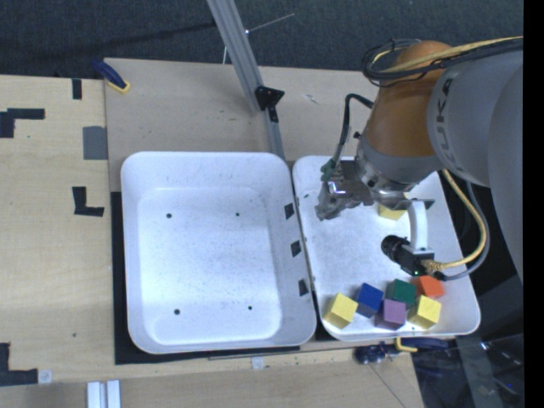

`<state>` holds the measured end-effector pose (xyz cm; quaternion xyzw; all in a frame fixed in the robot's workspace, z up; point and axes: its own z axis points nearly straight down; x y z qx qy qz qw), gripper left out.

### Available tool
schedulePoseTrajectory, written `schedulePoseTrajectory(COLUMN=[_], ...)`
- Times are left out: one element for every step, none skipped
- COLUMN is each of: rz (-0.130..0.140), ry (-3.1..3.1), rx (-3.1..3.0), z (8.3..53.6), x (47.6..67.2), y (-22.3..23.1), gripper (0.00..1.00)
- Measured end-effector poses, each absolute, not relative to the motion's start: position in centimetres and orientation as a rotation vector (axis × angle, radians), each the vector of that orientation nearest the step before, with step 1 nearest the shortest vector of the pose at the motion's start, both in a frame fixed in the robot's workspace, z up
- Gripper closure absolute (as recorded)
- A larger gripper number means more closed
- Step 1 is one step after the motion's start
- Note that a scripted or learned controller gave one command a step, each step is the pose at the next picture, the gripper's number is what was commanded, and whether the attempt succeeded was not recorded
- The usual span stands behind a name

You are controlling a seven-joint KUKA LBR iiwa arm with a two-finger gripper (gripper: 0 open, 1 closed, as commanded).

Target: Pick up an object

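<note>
Several small cubes lie along the near edge of the right bin (340,253): a yellow cube (342,310), a blue cube (369,299), a purple cube (393,313), a green cube (400,292), an orange cube (431,286) and another yellow cube (427,312). One more yellow block (391,213) peeks out under the wrist. My gripper (329,207) hangs over the far left part of the right bin, well above and away from the cluster of cubes. No object shows between its fingers.
The left bin (204,253) sits beside the right one, sharing a raised middle rim. A slanted metal pole (242,49) crosses the bench behind the bins. The arm's grey and orange body covers the far right of the right bin.
</note>
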<state>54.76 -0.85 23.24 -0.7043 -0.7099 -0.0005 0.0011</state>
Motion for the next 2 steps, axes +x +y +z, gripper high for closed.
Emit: schedulePoseTrajectory(rz=[-0.001,0.002], ry=[-2.228,-2.228], rx=[-2.212,-2.212], z=[24.1,23.2], x=[55.4,55.2], y=[4.3,9.9], gripper=[1.0,1.0])
